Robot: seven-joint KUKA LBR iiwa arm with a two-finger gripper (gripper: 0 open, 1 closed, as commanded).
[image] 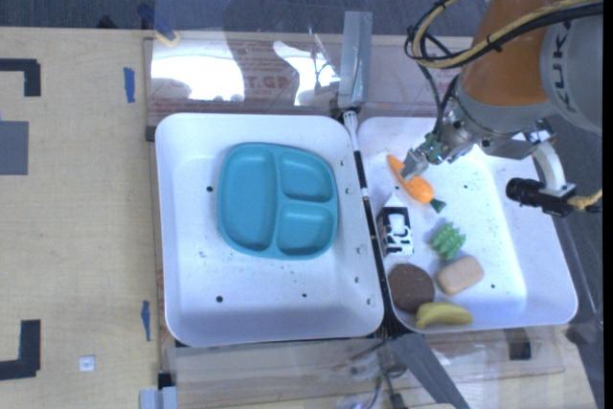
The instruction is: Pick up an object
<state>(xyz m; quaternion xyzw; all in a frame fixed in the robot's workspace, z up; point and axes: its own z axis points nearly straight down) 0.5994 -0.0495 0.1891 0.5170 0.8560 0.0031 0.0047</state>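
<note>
In the right bin (536, 287) lie several toy foods. An orange carrot (418, 188) with a green stem end rests near the bin's upper left. My gripper (420, 163) reaches down from the orange-banded wrist (512, 43) and sits right over the carrot's upper end, its tip touching or nearly touching it. A green leafy piece (446, 239), a tan bread-like piece (460, 275), a brown round piece (410, 285) and a yellow banana (442, 314) lie toward the bin's near side. The carrot rests on the bin floor.
A black-and-white small item (395, 231) lies by the divider between the bins. The left bin (187, 283) holds a blue divided plate (278, 201). A clear plastic sheet (239, 72) stands behind the bins. Black and yellow cables (450, 10) loop above the wrist.
</note>
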